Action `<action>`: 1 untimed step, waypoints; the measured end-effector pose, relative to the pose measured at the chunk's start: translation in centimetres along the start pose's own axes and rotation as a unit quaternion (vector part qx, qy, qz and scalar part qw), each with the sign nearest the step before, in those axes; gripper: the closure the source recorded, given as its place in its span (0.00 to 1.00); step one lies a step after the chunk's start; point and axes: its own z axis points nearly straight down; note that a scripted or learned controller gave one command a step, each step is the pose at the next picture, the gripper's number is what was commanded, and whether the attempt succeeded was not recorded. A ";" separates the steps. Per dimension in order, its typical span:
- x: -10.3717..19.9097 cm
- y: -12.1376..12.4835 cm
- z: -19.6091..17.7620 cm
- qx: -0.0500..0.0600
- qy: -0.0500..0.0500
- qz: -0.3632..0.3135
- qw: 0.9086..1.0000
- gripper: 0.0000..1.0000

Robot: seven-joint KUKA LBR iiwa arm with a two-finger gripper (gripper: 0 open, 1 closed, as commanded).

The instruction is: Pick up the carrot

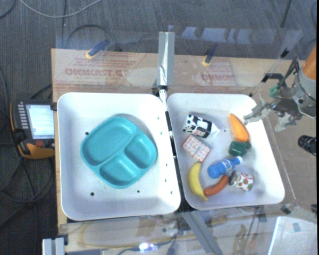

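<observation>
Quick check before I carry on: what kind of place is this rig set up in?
Probably a robotics lab or test cell, not a kitchen. Two white bins sit on a bench over grey carpet with loose cables, a handheld control pendant lies beside them, and the carrot and banana look like toy props.

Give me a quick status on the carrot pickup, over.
Gripper at right bin's upper right edge, holding nothing. Carrot lies just left of it, untouched. Green block sits right below the carrot; approach otherwise open.
</observation>
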 end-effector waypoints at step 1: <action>1.2 3.0 13.8 0.004 0.000 0.008 1.000 0.00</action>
